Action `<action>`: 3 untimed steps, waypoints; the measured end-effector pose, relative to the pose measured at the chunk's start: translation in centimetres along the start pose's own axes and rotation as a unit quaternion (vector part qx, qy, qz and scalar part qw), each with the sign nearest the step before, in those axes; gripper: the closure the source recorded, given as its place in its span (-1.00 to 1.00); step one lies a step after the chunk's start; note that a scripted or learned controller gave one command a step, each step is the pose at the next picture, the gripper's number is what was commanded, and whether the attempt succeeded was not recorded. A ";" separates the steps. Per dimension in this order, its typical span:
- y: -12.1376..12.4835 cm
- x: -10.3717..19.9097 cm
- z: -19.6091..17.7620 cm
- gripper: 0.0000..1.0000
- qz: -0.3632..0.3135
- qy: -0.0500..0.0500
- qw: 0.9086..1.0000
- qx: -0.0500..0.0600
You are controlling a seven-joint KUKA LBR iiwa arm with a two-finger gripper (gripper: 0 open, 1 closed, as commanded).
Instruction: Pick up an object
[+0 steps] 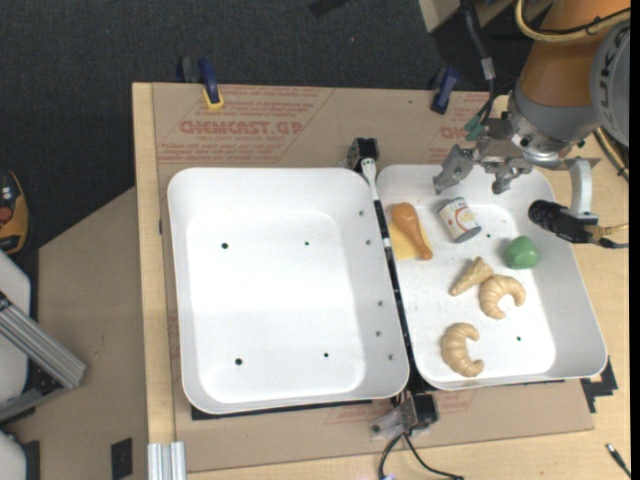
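I see the gripper [478,171] at the upper right of the frame, hanging over the far edge of the right bin [560,353]. Its two fingers are spread wide apart and nothing sits between them. Just below it in the picture lies a small can [459,218] on its side, with an orange wedge [409,231] to its left near the bin's left wall. A green ball [520,253] rests toward the right side. Lower down, I count a small cone-shaped pastry [471,276], a croissant [501,293] just beside it, and a second croissant [462,349] near the bottom edge. The left bin [200,198] fills the middle of the frame.
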State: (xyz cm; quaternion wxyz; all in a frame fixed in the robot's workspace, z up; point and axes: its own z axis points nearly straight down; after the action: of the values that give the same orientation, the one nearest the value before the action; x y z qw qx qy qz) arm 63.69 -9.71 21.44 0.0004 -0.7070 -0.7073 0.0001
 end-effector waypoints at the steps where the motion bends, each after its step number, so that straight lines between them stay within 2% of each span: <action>1: 2.8 -2.4 13.7 -1.00 0.000 0.000 1.000 0.003; 2: 3.1 -2.3 11.8 1.00 0.000 -0.001 1.000 -0.002; 3: 3.0 -2.3 11.9 -1.00 0.000 -0.001 1.000 -0.002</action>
State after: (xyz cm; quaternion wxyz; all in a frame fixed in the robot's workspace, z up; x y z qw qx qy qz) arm 66.72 -12.02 9.57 -0.0015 -0.7071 -0.7071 -0.0006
